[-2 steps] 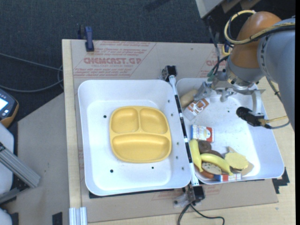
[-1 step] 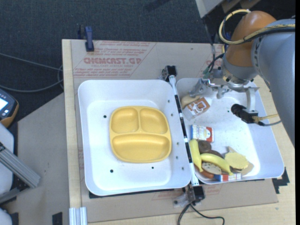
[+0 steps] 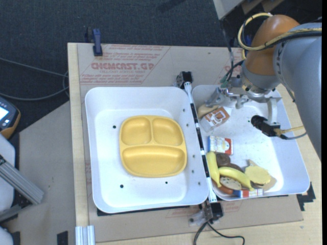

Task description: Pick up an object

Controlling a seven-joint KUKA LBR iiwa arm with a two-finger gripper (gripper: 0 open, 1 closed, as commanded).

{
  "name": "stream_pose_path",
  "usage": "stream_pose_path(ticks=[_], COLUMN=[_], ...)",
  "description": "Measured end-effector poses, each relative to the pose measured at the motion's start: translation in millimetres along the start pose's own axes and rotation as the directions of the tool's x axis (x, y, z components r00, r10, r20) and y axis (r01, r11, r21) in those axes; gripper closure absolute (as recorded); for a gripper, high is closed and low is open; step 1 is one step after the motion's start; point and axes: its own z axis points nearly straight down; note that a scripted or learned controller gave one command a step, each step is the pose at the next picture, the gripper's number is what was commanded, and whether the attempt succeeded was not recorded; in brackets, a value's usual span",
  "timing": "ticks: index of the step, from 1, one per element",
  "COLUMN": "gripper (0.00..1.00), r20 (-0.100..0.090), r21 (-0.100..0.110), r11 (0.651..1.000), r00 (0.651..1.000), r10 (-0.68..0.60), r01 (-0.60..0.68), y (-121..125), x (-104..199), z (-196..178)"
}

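Lower right of the frame: banana [image 3: 225, 174] heaped with other food, likely light, smooth, curved, best pinched mid-length. Above it a small carton [image 3: 220, 145], then a packet [image 3: 216, 117], likely soft and crinkly. Farthest, the gripper [image 3: 228, 95] beside the packet; fingers' state cannot be told.

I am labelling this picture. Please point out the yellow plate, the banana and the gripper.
yellow plate [image 3: 152, 146]: camera view, centre divider.
banana [image 3: 231, 174]: camera view, middle of peel.
gripper [image 3: 227, 97]: camera view, between fingertips.

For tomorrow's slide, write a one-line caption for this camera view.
KUKA arm's gripper poised over a snack packet in the right bin; yellow divided plate in the left bin.
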Motion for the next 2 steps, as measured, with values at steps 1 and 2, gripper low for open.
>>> stream_pose_path(ticks=[1,2], gripper=[0.0,0.0], r20=[0.001,0.002], r21=[-0.005,0.008], r11=[1.0,1.0], r00=[1.0,1.0], r10=[0.002,0.0], r01=[-0.002,0.0], y=[-9.0,-40.4], x=[0.4,-3.1], z=[1.8,13.0])
